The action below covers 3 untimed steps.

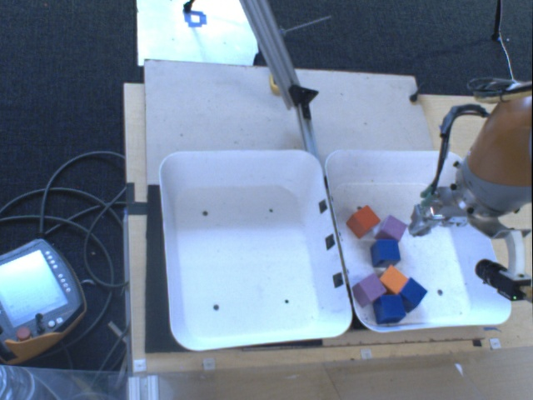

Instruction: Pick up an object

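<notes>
The arm reaches into the right bin (400, 169) from its right edge, and the gripper (423, 220) hangs over the bin's middle, just right of a purple cube (392, 227); how the jaws stand cannot be told, and nothing shows between them. Near the bin's left wall lie an orange cube (363, 222) beside that purple one and a blue cube (385, 252) just below them. Toward the bin's front edge, a second purple cube (368, 289), a small orange cube (394, 279) and two more blue cubes (390, 308) huddle together.
</notes>
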Each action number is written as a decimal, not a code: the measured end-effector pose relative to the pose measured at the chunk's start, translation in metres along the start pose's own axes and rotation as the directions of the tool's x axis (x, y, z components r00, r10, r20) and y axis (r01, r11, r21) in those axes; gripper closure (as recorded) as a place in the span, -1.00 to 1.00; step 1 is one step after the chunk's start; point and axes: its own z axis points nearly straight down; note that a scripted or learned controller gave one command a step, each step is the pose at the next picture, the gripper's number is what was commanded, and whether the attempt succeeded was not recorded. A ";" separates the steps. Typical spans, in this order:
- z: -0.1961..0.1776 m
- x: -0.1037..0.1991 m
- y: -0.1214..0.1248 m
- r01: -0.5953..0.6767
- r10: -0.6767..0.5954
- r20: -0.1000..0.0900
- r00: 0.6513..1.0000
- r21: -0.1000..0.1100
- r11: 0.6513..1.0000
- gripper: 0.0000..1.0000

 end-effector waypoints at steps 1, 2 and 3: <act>-0.026 0.000 0.002 0.001 -0.001 0.000 1.000 0.001 1.000 1.00; -0.019 0.050 0.017 0.006 -0.006 -0.003 1.000 0.004 1.000 1.00; -0.013 0.106 0.038 0.007 -0.007 -0.004 1.000 0.003 1.000 1.00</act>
